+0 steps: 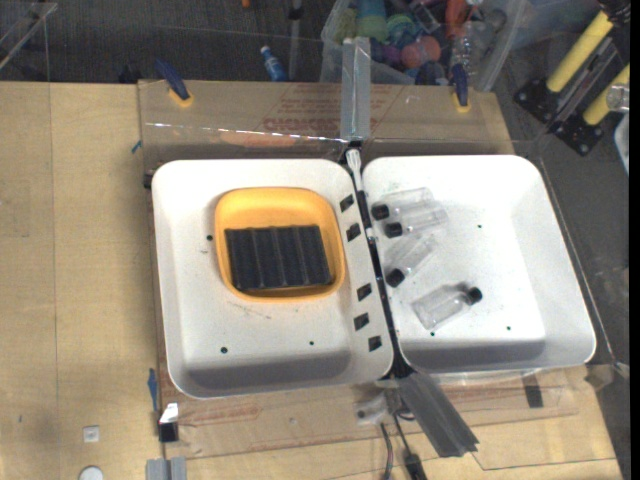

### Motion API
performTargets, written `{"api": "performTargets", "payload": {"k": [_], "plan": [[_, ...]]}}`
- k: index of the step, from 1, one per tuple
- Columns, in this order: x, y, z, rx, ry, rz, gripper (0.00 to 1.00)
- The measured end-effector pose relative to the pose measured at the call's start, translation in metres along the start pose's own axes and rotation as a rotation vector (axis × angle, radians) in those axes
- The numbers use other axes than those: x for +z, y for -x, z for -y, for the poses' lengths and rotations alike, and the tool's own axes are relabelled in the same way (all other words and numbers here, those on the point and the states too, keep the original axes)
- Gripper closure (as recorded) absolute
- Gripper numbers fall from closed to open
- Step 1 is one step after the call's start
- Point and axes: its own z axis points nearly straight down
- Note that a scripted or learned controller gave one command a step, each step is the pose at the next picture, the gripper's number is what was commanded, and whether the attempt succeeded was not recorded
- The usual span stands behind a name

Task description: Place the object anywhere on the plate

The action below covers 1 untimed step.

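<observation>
Clear plastic first: the nearest vial [445, 303] lies on its side in the right bin [530, 268], the bin on the hand's entry side, black cap pointing away from the plate. It sits apart from the others, so I judge it the easiest pick.

Next one back, second vial [410, 261], lies slanted, cap close to the wall between the bins. There is little finger room on that side.

Behind it, two more vials [412, 210] lie almost touching, side by side. I'd skip them, since one finger would likely nudge the neighbour.

Hand state: can't tell, open or closed.

Across the wall, in the left bin [185, 268] on the far side from the hand's entry, is the orange plate [275, 200]. A black ridged slab [278, 255] already lies flat on it and covers most of the middle. Which item counts as the object is unclear. If it's the slab, it is on the plate. If it's a vial, none has been moved yet.

How I'd run the pick:
- Come straight down on the nearest vial, fingers across the body, not the cap.
- Clear plastic is slick and round, so centre the grip or it squirts out.
- Lift clear of the wall before crossing.
- Release low. A vial rolls, and the slab's ridges may catch it.

Furthest back, a tub of coloured toys [420, 8] stands off the worktop area, out of the path.
</observation>
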Motion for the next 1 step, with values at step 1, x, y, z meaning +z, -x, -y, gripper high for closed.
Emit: {"api": "performTargets", "payload": {"k": [1], "plan": [[-0.0001,0.0,0.0013,-0.003,0.0,0.0,1.0]]}}
